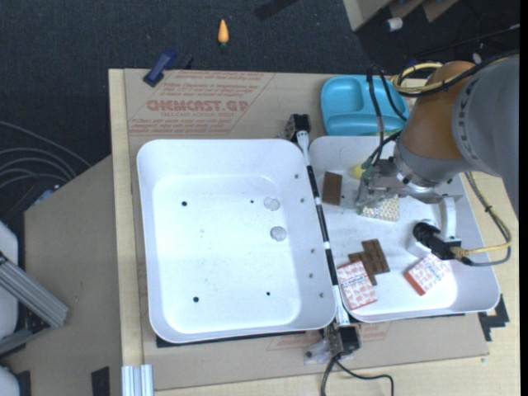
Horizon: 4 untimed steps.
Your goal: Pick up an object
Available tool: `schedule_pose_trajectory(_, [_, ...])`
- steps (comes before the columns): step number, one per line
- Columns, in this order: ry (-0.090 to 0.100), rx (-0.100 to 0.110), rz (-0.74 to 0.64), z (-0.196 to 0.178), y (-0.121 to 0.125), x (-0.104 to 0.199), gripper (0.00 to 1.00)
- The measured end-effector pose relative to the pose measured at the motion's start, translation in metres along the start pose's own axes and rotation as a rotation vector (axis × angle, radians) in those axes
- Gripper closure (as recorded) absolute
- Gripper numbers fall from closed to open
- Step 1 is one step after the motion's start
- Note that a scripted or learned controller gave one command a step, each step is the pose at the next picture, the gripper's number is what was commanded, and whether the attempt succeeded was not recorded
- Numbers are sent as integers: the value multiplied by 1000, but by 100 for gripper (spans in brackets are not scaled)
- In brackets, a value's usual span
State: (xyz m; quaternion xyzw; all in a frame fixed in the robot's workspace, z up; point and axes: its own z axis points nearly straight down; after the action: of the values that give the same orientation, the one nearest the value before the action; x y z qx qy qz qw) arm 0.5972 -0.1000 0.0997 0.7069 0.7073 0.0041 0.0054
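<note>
The speckled packet [383, 210] lies in the right bin [394, 299], in its far half and about midway across. The gripper [373, 192] is down right on top of it, over its upper left part. From where I stand I cannot tell how wide the gripper is set, nor whether it has hold of anything.

The arm [445, 126] reaches in from the right and bends steeply down over the bin's far right corner. Its orange band is uppermost and the grey wrist points down and left toward the packet.

The packet is small and pale, with a fine dark speckle, and looks roughly square and flat. Its lower right part shows clear of the gripper.

Just to the left of the gripper, near the wall between the bins, lies a small brown block [332, 188]. Nearer to me, two overlapping brown pieces [371, 258] lie mid-bin. A red-and-white packet [355, 287] touches their near left side. A second red-and-white packet [426, 275] lies tilted toward the near right, apart from the others.

The left bin [223, 254] holds two small pale round things [278, 234], too faint to make out.

Behind the right bin a blue tray [355, 106] sits on the brown board [206, 97] under both bins. A blue thing [161, 67] rests at the board's far left corner. A little orange thing [223, 31] lies on the dark floor beyond.
</note>
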Motion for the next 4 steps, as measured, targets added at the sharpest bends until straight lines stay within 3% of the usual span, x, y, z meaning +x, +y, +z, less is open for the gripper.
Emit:
schedule_pose_trajectory(1, [0,0,0,0,0,0,0])
schedule_pose_trajectory(2, [0,-2,0,-10,1,0,100])
schedule_pose_trajectory(3, [0,-1,0,-10,0,0,0])
schedule_pose_trajectory(4, [5,29,5,15,59,7,0])
